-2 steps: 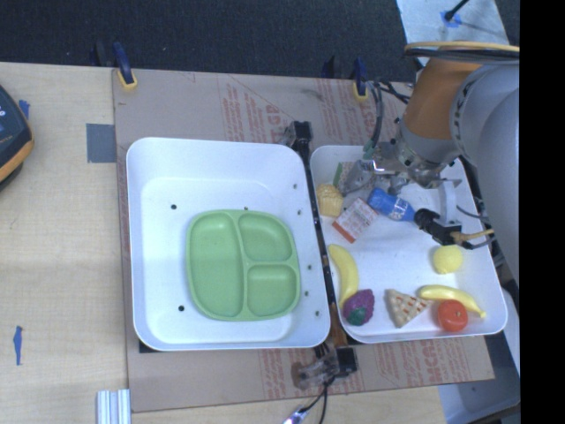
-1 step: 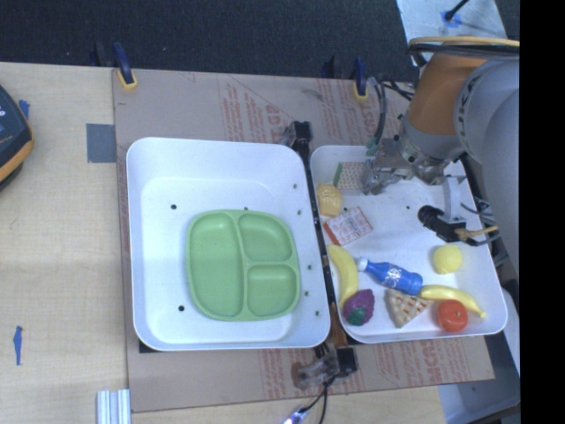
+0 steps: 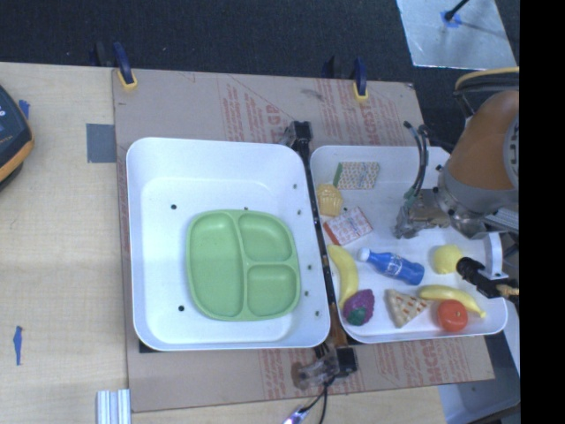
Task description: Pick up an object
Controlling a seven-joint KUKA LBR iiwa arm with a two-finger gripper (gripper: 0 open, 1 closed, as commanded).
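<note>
Bright, even overhead light falls on the bench, washing the two white bins (image 3: 141, 237) close to glare along their rims. Shadows are short and soft, pooling beneath the green divided plate (image 3: 242, 265). The picture is slightly soft throughout, and the dark floor (image 3: 247, 16) beyond is underexposed.

Pale green divided plate (image 3: 242, 265), blue bottle (image 3: 395, 266), red tomato (image 3: 452, 315), yellow lemon (image 3: 447, 258), white bins (image 3: 146, 237).
</note>
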